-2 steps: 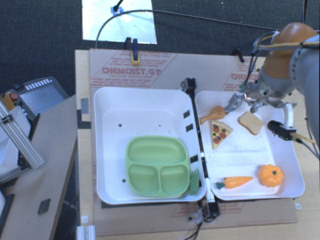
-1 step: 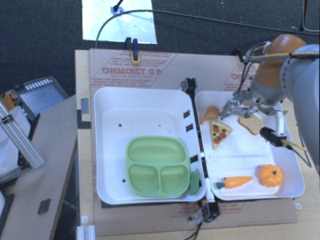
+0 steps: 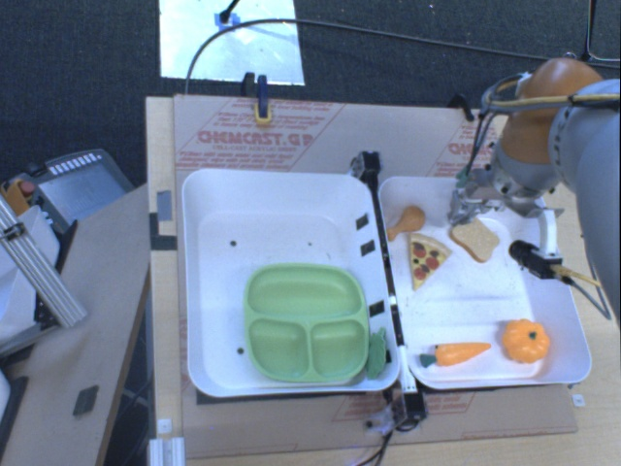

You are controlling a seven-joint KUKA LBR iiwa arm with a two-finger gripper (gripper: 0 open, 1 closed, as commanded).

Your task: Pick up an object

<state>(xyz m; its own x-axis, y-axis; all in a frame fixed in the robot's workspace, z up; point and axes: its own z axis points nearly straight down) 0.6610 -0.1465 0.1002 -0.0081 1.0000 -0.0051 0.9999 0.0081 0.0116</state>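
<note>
Grey arm with orange band (image 3: 543,115) reaching in from the right, wrist bent down over the right bin (image 3: 572,357), gripper (image 3: 470,207) low at its far edge, just above the bread slice (image 3: 475,240), finger state impossible to tell, chicken drumstick (image 3: 406,222) and pizza slice (image 3: 426,258) nearby to the left.

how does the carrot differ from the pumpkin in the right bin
The carrot is long and thin, lying on its side with a green end; the pumpkin is round and squat. The carrot lies nearer the divider, the pumpkin nearer the outer wall. Both are orange toy foods, apart from the gripper.
</note>
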